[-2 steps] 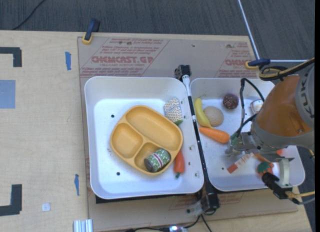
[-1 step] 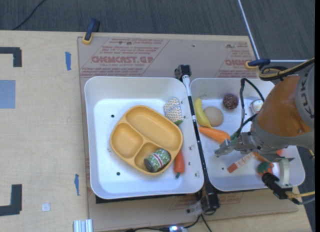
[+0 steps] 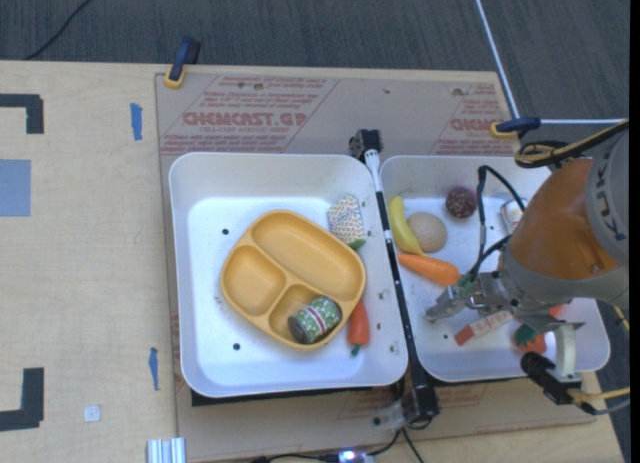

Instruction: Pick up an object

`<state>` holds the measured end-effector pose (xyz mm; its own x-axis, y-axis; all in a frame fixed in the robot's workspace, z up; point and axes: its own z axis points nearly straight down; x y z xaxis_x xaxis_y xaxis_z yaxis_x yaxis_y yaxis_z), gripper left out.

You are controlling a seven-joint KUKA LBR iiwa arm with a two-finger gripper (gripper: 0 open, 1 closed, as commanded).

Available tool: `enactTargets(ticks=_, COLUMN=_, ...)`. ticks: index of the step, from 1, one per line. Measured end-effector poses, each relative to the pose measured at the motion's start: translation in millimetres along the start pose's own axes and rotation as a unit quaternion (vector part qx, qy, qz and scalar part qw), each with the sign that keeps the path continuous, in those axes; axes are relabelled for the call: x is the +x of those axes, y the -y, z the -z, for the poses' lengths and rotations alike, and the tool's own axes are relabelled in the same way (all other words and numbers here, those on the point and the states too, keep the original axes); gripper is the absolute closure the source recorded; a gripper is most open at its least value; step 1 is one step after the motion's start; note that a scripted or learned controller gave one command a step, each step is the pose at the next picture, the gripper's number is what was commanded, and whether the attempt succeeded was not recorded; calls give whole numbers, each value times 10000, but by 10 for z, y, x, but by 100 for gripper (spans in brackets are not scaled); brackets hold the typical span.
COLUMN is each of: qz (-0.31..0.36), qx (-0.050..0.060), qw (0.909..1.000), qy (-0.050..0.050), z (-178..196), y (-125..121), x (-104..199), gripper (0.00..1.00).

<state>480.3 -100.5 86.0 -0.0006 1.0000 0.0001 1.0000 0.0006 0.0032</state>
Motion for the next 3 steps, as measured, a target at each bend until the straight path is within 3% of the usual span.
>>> enactTargets(ticks=1, qz=-5, qx=-6, qw=10000, qy=9, z=1, y=-2, x=83, gripper=0)
enactTargets(ticks=2, qz=-6, qx=-31, qw=10000, qy=13, z=107, y=-18, x=85, gripper=100)
enactTargets(ticks=3, qz=6, qx=7, qw=10000, qy=-4, z=990, y=-3, x=741, gripper=100)
